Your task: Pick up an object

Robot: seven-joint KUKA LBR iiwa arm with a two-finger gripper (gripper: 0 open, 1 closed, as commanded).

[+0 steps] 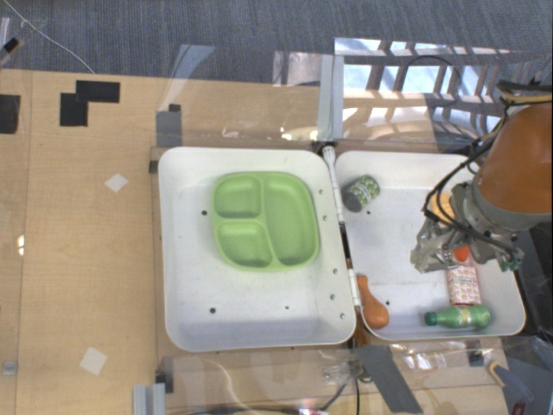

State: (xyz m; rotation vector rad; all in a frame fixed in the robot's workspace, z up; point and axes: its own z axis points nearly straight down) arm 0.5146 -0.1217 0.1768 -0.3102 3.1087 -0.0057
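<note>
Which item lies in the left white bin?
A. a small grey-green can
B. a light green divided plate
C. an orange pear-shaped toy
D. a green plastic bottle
B: the light green divided plate sits alone in the left white bin, while the bottle, the orange toy and the can all lie in the right bin.

We see the gripper (pixel 458 251) low over the right bin (pixel 397 232), just above a red-capped bottle (pixel 464 284); a green bottle (pixel 458 318) lies beside it, an orange object (pixel 371 305) by the divider, a small can (pixel 360 192) farther up, and a green divided plate (pixel 263 220) in the left bin (pixel 186 258)
</note>
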